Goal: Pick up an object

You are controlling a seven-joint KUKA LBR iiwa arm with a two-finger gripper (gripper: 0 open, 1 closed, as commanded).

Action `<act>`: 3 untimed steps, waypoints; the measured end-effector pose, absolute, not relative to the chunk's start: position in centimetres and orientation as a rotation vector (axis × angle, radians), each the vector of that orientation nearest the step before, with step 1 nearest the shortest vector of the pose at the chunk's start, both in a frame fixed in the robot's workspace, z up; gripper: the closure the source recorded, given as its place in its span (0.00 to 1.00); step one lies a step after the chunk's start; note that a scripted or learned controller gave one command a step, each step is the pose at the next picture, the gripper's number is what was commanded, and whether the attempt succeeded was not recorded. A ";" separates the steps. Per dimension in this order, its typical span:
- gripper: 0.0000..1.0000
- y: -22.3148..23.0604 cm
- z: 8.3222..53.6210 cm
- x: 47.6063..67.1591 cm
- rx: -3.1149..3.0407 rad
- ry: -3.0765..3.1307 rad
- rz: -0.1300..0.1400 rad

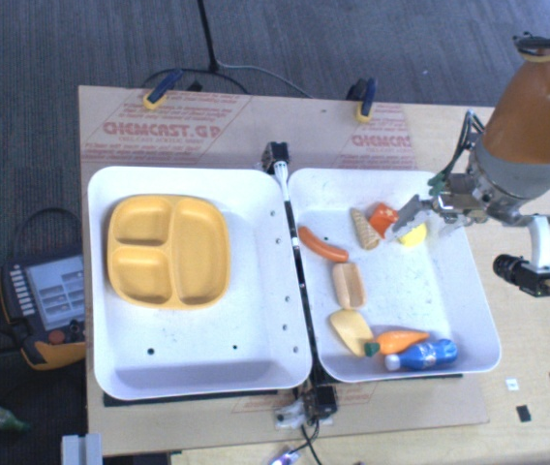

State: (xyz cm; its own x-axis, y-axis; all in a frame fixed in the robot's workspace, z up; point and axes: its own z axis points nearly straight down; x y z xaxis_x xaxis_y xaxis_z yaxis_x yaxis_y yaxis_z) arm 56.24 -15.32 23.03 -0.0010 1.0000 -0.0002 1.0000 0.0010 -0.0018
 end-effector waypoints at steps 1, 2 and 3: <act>0.00 -9.9 14.7 58.5 -2.234 -2.205 0.003; 0.00 -9.6 10.0 58.2 -2.280 -2.161 0.001; 0.00 -3.2 18.5 60.1 -2.413 -2.011 0.000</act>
